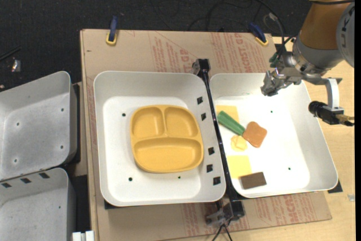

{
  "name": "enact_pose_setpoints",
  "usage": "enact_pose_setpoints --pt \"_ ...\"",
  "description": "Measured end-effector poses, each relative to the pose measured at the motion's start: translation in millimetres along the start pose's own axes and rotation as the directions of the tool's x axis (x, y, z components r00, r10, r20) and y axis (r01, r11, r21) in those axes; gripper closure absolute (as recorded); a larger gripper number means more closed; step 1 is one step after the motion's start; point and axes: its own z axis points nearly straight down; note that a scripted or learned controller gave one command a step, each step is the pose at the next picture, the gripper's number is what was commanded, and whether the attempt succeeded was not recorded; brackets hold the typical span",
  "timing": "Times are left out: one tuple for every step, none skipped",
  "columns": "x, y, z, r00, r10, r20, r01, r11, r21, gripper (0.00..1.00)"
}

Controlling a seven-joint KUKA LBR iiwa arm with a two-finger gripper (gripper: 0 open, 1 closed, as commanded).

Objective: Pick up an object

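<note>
Hand [272, 87] (grip unclear, too dark to tell) hovers over right bin [293, 138].

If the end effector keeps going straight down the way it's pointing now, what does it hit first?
Probably bare floor of the right bin. The end effector points down over that bin's far end, apart from the green block and orange piece nearer the divider. Depth is hard to judge from one view.

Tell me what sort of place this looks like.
Probably a robotics lab bench: a grey robot arm with an orange band, two shallow white plastic bins on clamped cardboard, and loose black cables on the dark floor.
</note>
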Motion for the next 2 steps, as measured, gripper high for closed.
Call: enact_pose_setpoints --pt "-7 10 -54 1.000 0.000 0.001 0.000 1.000 0.000 1.00" --pt "38 11 -50 1.000 -0.004 -0.002 0.004 1.000 0.008 1.00"
